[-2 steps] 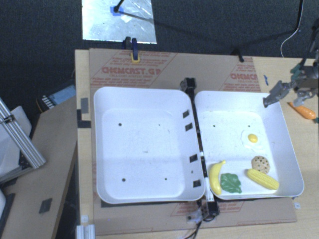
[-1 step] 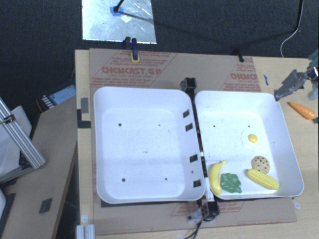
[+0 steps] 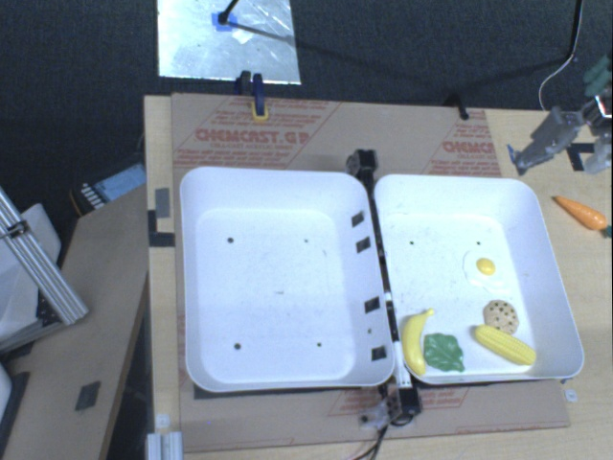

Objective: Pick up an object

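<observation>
Camera view, from above: the right bin [image 3: 536,247] held a fried egg [image 3: 484,267], a cookie [image 3: 500,314], a corn cob [image 3: 505,345], a banana [image 3: 414,341] and a green leaf [image 3: 443,353] (all toward its near edge). The left bin [image 3: 278,185] stood beside it on the cardboard-covered bench [image 3: 287,132]. A carrot [image 3: 581,213] lay outside the bins, at far right. The gripper [image 3: 536,148] hung above the bench beyond the right bin, touching nothing; how far open, could not be told.
</observation>
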Controlling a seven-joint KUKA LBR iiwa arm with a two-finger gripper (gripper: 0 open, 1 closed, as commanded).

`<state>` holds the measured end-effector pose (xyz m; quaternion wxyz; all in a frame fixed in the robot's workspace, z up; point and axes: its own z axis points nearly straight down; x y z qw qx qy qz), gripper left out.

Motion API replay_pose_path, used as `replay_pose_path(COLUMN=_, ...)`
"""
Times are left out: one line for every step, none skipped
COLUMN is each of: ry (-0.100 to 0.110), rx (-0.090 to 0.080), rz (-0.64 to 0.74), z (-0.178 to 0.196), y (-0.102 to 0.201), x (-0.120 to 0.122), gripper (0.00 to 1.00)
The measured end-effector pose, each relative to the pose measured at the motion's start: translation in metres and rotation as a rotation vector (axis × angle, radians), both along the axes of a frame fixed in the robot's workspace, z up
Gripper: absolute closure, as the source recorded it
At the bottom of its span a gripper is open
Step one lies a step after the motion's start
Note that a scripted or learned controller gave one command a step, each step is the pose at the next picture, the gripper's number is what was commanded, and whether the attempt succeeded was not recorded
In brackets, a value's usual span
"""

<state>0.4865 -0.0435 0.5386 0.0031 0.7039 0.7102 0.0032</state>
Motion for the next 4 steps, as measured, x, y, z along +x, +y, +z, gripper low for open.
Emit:
replay_pose_path(ry=0.001, rx=-0.001, rz=-0.001, z=0.008, y=-0.003, x=0.001, gripper=1.0)
replay_pose_path(ry=0.007, rx=0.002, rz=0.005, z=-0.004, y=0.086, x=0.0, gripper=1.0)
replay_pose_path(ry=0.009, rx=0.002, rz=0.004, z=-0.026, y=0.171, x=-0.001, gripper=1.0)
replay_pose_path(ry=0.01, rx=0.002, rz=0.004, z=-0.059, y=0.265, x=-0.001, gripper=1.0)
